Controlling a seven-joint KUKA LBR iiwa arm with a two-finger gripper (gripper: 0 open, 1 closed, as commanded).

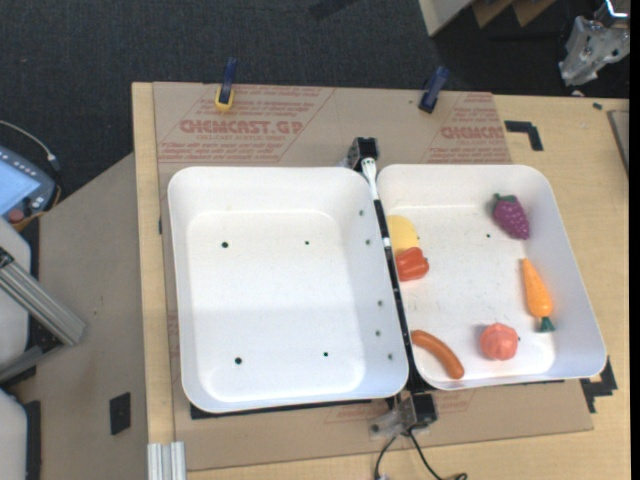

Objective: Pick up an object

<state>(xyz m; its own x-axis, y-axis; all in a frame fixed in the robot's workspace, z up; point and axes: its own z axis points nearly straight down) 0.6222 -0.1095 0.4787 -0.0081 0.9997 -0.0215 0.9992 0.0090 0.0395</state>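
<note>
While the hand (pixel 592 50) waits far off, grip too blurry to tell, all toys lie unpicked in the right bin (pixel 575 298).

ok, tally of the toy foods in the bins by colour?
Purple: 1, the grapes
Yellow: 1, the yellow piece
Red: 1, the red piece
Orange: 2, the carrot and the sausage
Pink-red: 1, the round fruit
Total: 6, all in the right bin
</note>
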